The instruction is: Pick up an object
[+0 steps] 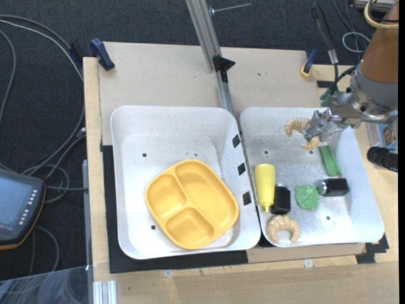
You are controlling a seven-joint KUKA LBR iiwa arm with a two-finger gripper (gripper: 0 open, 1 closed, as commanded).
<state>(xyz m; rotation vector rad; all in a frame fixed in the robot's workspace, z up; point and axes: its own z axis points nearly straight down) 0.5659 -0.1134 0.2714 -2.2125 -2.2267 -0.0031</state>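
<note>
Camera view, looking down on the bench (158,75): two white bins sit side by side; the left bin (126,128) carries a yellow divided plate (191,202) lying in its near half, three compartments up; the right bin (361,214) carries the small stuff

Here is the arm (380,62) reaching in from the right, orange band above the grey wrist, and the gripper (314,132) is down over the far part of the right bin; it hangs right at a tan curled pastry (295,126), whose left end pokes out beside the fingers; another tan bit shows just under the gripper; whether the fingers are clenched on the pastry or merely beside it, I cannot tell from this slant

Just near of the gripper lies a green stick (330,160), pointing towards the near edge; beside its near end sits a black cylinder (333,187); to the left of that, a crumpled green lump (307,197); further left a black block (281,199) touches a yellow bottle-like piece (265,185) lying along the bin's left wall; at the near edge, a second croissant (284,228) curls with its tips towards us

Between the bins a metal pole (205,24) rises from a black clamp at the far side; a blue clip (101,53) sits on the bench's far left corner; a tablet (16,208) lies off the bench on the left
</note>
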